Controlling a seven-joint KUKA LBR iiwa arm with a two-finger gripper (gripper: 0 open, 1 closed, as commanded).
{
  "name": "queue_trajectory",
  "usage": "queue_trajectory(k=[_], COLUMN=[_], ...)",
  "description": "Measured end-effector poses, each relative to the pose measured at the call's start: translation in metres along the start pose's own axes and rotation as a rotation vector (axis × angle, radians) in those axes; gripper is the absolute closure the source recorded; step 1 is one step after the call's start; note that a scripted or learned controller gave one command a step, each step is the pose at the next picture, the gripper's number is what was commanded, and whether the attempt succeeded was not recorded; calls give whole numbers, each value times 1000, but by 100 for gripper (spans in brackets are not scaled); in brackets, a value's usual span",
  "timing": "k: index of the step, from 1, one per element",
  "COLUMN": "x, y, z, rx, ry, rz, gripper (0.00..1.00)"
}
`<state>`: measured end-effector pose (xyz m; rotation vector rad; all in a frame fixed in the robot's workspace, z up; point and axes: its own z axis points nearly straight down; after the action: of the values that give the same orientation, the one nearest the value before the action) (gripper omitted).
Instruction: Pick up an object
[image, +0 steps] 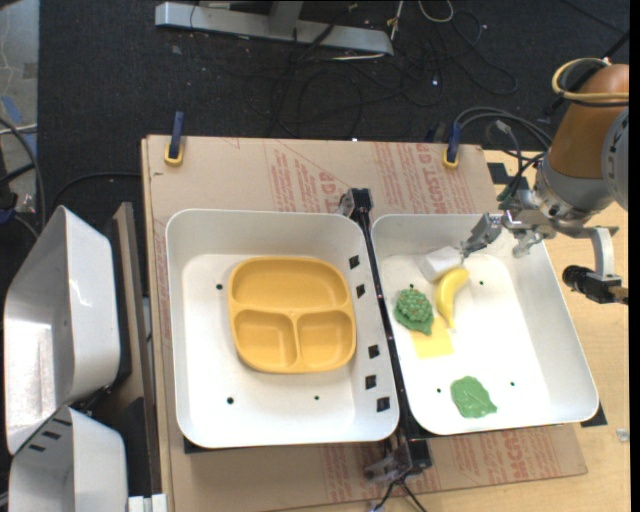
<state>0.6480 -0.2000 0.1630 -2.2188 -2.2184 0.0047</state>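
Camera view. Gripper (482, 236) sits low over the back rim of the right bin (560, 330), arm entering from the right. Finger spacing unreadable at this angle; cannot tell whether it is open or closed, and nothing is seen between the tips.

Just below-left of the tool: a small white block (438, 263), touching the top of a yellow banana (451, 292). Left of the banana, a green leafy piece (413, 308); under both, a flat yellow square (432, 343). Further toward the front rim, well apart, a second green piece (471, 396).

Right half of this bin's floor is bare, open room beside the tool.

Left bin (200, 330), across the central divider: a yellow compartment tray (292, 312), clear margin on all sides.
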Motion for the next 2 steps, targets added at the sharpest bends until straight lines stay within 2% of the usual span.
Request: queue_trajectory(k=[1, 2], x=[4, 5], y=[-2, 3], z=[56, 61], rx=[-10, -17], ry=[1, -1], rz=[1, -4], gripper=[0, 0])
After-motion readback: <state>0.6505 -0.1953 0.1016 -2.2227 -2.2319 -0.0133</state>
